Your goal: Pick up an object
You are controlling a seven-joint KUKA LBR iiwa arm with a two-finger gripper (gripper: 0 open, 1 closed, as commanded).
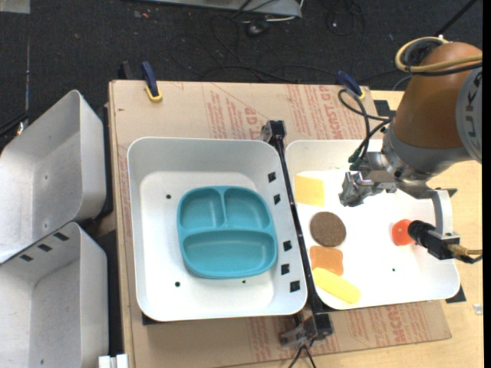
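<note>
Candidate objects: flat pale-yellow square slice (310, 189), round brown speckled disc (328, 228), orange wedge (327, 259) and yellow oblong piece (337, 287) lie along the right white bin's (383, 294) left side; a small red-orange round piece (400, 232) sits apart to the right.
Hand (351, 192): low over the bin floor just right of the yellow slice, probably aiming there; whether it is apart or together, I cannot tell; nothing visibly held.
Left white bin (146, 228): holds a teal compartment tray (227, 231).
Surface (230, 106): brown board carrying both bins.

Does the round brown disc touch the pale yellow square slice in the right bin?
Apart. The camera view shows a strip of white bin floor between the round brown disc and the pale yellow square slice.
</note>
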